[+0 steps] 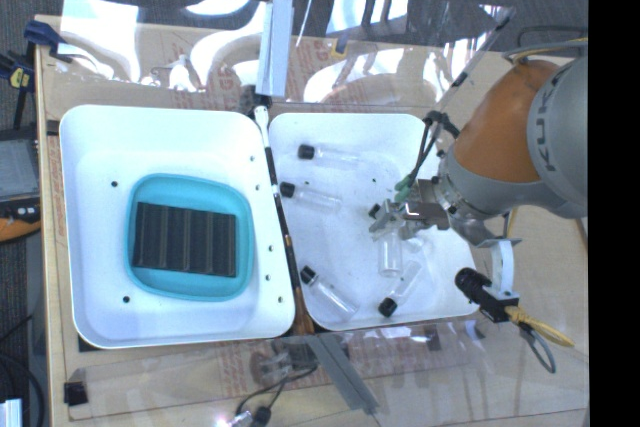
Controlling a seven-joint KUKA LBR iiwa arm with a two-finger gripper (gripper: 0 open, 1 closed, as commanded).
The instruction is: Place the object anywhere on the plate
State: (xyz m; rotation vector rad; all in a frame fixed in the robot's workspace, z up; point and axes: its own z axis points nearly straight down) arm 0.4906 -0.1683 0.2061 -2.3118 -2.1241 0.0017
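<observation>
Step in hand: picking, by my judgement; nothing lies on the plate yet.
Plate: the teal rounded-rectangle plate with a dark ribbed centre [190,237] sits in the left shallow white bin [85,215].
Objects: several clear plastic vials with black caps lie scattered in the right shallow white bin [345,130]; one clear vial [389,258] lies just beneath the gripper.
Gripper: the grey two-finger gripper [392,220] hangs low over the right bin's middle, close above that vial.
Jaws: whether they stand open or closed, I cannot tell; no vial is seen between them.
Next move: likely closing on the vial, lifting clear of the bin wall, then carrying left across the divide to the plate.
</observation>
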